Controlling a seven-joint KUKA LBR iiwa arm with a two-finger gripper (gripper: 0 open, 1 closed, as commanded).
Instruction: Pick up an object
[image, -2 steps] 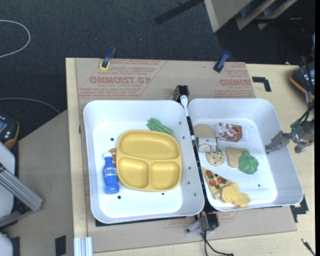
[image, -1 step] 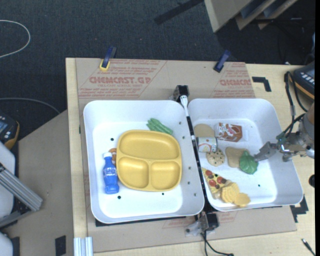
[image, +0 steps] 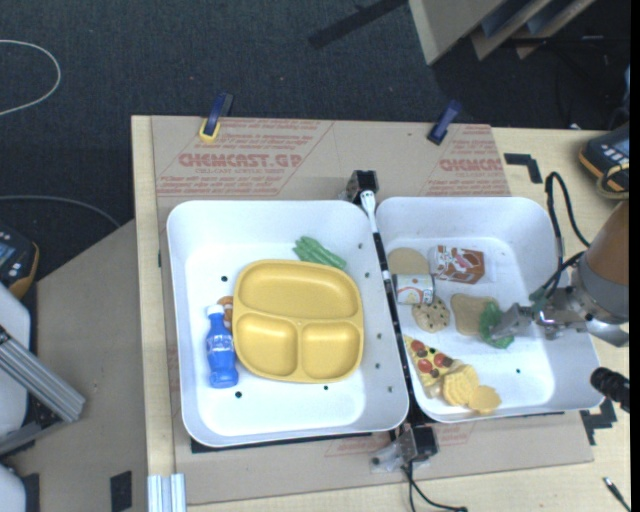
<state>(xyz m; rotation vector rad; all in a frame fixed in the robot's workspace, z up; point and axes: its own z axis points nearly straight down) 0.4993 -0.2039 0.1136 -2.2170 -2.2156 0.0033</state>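
1. Camera view: the tool (image: 512, 322) is down in the right bin (image: 530, 215), reaching in from the right, tip against a green leafy piece (image: 492, 326).
2. You cannot tell how far the tool is parted, nor whether it has hold of the green piece; tip and piece overlap and the contact is too small to read.
3. The green piece lies mid-bin, just right of a tan slice (image: 467, 312), with a cookie (image: 432, 317) further left.
4. To do this well, keep your descent straight over the green piece, so the tan slice is not nudged along.
5. Close fully before lifting, and lift slowly; a soft, light piece may slip.
6. The left bin (image: 190, 250) holds a yellow tray (image: 297, 320) and blue bottle (image: 221, 350), well apart from the tool.
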